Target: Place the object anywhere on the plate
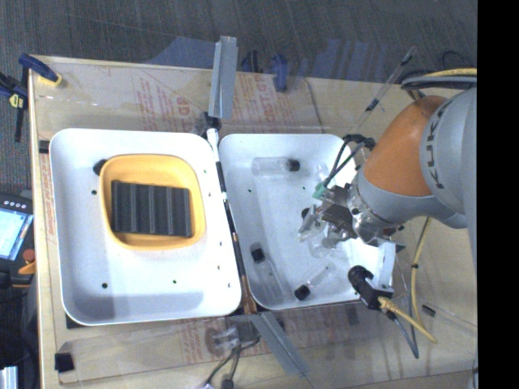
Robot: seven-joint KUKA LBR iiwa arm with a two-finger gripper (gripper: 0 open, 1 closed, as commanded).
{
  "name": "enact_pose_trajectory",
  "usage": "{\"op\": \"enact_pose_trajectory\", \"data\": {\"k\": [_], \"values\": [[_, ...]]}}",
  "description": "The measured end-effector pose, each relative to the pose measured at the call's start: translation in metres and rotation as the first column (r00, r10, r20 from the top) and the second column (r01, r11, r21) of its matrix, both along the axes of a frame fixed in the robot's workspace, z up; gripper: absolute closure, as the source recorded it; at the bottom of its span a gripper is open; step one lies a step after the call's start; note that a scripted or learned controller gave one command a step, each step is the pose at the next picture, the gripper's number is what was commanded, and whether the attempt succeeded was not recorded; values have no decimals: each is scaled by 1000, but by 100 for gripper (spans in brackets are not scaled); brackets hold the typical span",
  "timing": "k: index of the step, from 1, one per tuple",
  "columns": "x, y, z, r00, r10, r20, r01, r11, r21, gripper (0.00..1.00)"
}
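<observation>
camera view: clear tube (274,166), black cap, lying flat; fingers (323,232) state unclear

A pale wooden tabletop (122,96) carries faint red printed lettering and a glossy sheen from overhead light. Beyond its far edge lies dark grey carpet (122,10) with a fine ribbed weave. A blue and yellow clamp (39,67) grips the far left corner. At the left edge sits a small device with a lit blue screen (11,232). A grey metal bar (221,75) lies across the far side.
</observation>
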State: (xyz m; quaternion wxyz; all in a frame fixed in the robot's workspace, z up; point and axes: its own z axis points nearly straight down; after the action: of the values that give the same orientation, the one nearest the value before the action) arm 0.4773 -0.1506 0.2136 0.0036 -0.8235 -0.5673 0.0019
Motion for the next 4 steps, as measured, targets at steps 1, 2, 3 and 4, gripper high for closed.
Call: {"op": "enact_pose_trajectory", "data": {"k": [1, 2, 3, 4], "values": [[31, 23, 64, 979, 206, 5, -206, 979, -2, 100], [72, 64, -6, 907, 422, 2, -422, 907, 1, 100], [126, 125, -23, 823, 568, 5, -568, 823, -2, 100], [179, 165, -22, 728, 685, 7, -685, 728, -2, 100]]}}
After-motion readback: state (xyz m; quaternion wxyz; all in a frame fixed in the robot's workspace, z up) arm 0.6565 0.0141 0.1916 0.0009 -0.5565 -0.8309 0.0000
